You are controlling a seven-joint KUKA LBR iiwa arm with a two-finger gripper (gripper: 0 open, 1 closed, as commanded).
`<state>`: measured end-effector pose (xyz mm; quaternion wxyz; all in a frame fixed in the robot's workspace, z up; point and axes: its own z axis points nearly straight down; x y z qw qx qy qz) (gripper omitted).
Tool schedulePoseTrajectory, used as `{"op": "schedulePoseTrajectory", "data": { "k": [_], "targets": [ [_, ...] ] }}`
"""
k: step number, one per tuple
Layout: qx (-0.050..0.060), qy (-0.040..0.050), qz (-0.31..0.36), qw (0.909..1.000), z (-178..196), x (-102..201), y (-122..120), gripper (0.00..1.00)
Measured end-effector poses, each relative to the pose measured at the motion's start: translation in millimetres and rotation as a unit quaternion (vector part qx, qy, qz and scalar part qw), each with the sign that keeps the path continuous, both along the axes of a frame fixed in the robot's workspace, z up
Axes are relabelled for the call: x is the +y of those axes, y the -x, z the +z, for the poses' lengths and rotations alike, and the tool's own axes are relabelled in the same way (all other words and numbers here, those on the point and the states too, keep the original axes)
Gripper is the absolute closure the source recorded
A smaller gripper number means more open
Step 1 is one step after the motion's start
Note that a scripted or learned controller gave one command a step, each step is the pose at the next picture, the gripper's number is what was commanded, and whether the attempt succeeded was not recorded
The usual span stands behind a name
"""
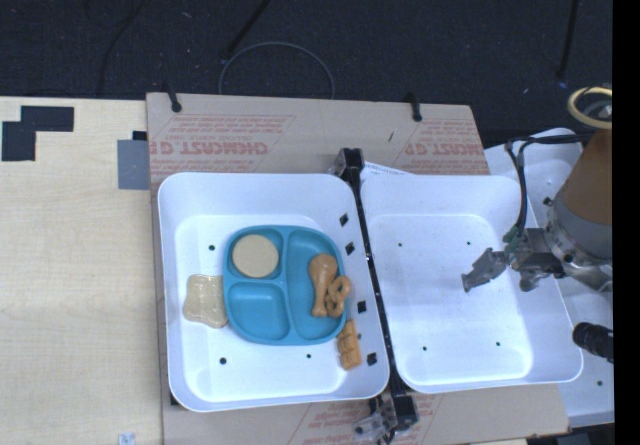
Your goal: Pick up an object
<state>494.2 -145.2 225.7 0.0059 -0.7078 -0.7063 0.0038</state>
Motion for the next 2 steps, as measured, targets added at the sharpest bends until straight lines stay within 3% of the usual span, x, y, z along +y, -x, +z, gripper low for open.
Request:
{"op": "schedulePoseTrajectory", "data": {
  "k": [1,2],
  "targets": [
    [-0.005,0.0007,0.001,1.0000,5.2,-0.1,-2.2,0.00],
    [-0.003,0.0004,0.001,1.0000,-46.3,-8.7,-6.0,0.00]
  ]
}}
